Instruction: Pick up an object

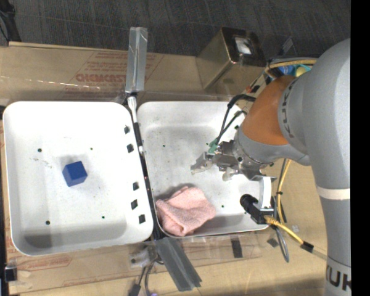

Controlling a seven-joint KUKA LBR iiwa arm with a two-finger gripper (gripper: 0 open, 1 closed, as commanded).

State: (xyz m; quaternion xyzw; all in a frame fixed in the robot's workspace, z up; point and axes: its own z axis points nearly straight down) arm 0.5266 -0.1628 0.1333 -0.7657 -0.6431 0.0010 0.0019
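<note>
A pink cloth (185, 209) lies crumpled at the front of the right bin (172, 122), against its near wall. A blue cube (75, 172) sits in the middle of the left bin (24, 122). My gripper (213, 163) hangs over the right half of the right bin, up and to the right of the cloth and apart from it. Nothing shows between its fingers. The grey arm with its orange band (265, 113) covers the bin's right side.
A metal divider (137, 159) with black clips runs between the two bins. A brown box (228, 57) stands behind the right bin. Cables and a black fitting (253, 208) hang near the right bin's front right corner.
</note>
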